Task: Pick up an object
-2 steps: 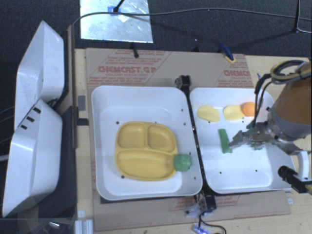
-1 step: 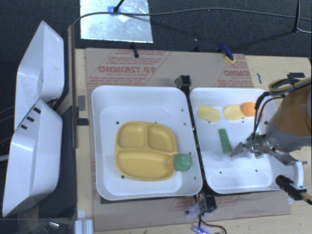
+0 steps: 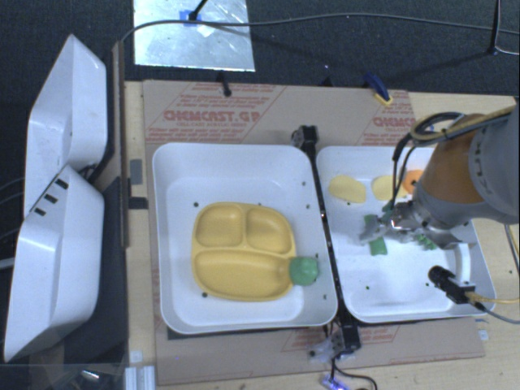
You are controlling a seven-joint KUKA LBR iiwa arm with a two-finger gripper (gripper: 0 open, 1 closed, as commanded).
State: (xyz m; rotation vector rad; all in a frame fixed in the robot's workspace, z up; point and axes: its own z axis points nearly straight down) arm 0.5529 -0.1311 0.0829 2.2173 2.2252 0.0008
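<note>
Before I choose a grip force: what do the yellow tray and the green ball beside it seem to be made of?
The yellow tray looks like moulded plastic: even colour, rounded compartments, soft sheen. The green ball looks matt, perhaps foam or rubber; the view leaves that open.

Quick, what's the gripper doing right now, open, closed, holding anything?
Gripper: down in the right bin, right at a small green object; open or closed cannot be told, nor whether it holds anything.

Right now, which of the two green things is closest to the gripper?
The small green piece in the right bin, lying right beside the gripper. The other, a round green object, sits against the yellow tray in the left bin.
</note>
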